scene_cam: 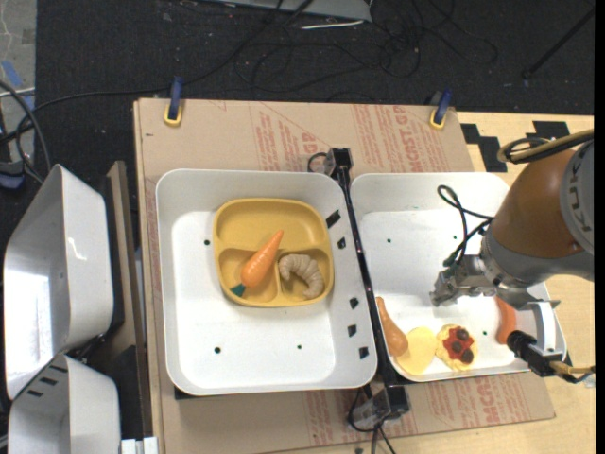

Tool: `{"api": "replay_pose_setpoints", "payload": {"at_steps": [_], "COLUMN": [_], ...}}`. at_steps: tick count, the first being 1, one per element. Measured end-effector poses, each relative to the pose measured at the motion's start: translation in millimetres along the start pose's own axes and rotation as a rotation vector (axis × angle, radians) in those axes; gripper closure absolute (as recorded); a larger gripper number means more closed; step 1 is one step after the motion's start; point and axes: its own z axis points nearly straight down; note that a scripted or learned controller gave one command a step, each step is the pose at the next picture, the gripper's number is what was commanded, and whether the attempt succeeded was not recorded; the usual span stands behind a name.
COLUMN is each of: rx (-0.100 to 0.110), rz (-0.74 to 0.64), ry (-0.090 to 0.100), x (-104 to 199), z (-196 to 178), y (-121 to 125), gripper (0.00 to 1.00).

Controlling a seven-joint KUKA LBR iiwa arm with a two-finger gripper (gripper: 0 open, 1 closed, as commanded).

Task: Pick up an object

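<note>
the grey metal two-finger hand of the single arm hangs low over the bare white floor of the right shallow white plastic bin, its dark cable looping up behind it; the objects nearest to it lie toward the front edge of that bin, in its lower corner. closest is the flat pale-yellow toy piece topped with red berries, just in front of the hand; to that piece's left lies a slim orange-tan toy drumstick shape, its long axis running roughly from the divider toward the front rim; a small orange-red stubby object shows beside the wrist, partly hidden by the arm. any of these looks a short reach, needing a shift toward the front rim and a descent.

the other candidates sit well apart, across the divider: the left shallow white plastic bin holds a yellow divided plastic plate, with an orange toy carrot lying slantwise in it and a beige curled toy shrimp just beside the carrot.

how far the hand is open i cannot tell; it is small and seen from above; nothing is visibly held in it, and whether it touches the bin floor is unclear.
</note>
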Motion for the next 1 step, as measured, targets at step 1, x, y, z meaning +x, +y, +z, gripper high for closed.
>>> {"api": "replay_pose_setpoints", "payload": {"at_steps": [1], "rx": [-0.006], "rz": [-0.006], "ry": [-0.002], "x": [0.8], "z": [-63.1], "y": [3.6], "gripper": [1.00]}}
